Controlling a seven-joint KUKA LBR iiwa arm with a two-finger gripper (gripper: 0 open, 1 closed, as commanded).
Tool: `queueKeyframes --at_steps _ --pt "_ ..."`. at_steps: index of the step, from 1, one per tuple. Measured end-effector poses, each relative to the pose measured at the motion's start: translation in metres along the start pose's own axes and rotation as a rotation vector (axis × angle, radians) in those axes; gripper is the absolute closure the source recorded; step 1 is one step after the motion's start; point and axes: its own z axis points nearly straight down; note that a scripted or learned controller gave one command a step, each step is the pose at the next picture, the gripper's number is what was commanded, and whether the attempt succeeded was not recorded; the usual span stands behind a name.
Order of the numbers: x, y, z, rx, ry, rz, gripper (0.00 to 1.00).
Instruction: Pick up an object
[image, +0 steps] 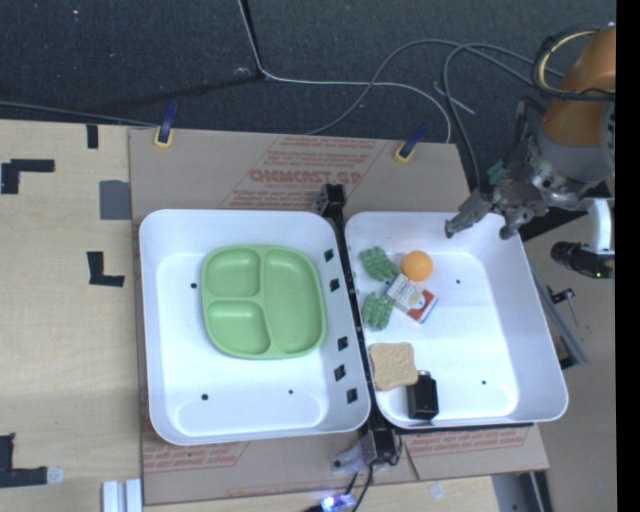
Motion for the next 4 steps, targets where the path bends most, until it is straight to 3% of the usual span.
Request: queueKeyframes --at_steps 1,4 --pt "0.001 0.002 -0.009 -0.014 -0.003 -0.004 0.0" --pt "0.0 0.022 0.127 -0.016 -0.003 -0.006 0.0"
